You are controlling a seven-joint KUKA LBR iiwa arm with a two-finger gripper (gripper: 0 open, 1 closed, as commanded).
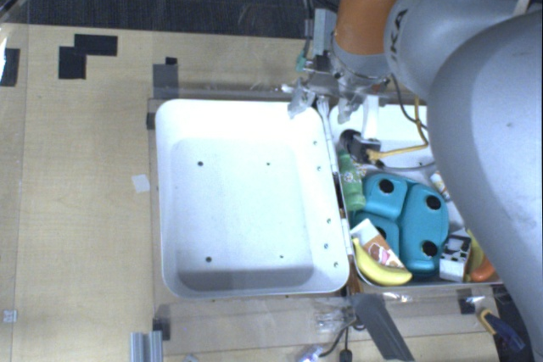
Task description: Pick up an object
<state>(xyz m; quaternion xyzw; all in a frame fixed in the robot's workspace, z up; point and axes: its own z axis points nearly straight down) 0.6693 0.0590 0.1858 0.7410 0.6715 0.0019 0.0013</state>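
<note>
2 shallow white bins sit side by side on the table [76,208], and we read the layout as a plain sorting job: the left bin [242,199] shows bare floor, while the right bin [399,125] carries all the clutter, so any object to be picked must come from there. Among that clutter we see a teal moulded piece [409,220] with dark holes, a banana [379,267] lying against the near wall, a green bottle-like item [351,185] pressed along the divider, a small black-and-white block [455,257] and something orange [480,269] half hidden under the arm [475,80]. The arm reaches in from the right, and its gripper [327,102] hangs at the far end of the rims where the 2 bins meet — above the far corner of the right bin rather than over the pile. 2 pale fingers [301,100] point downward with a small gap between them, and we see nothing held in that gap. We judge that the pick is not yet made — the objects all lie nearer the camera than the gripper, packed tightly, which may make a clean grasp awkward.
</note>
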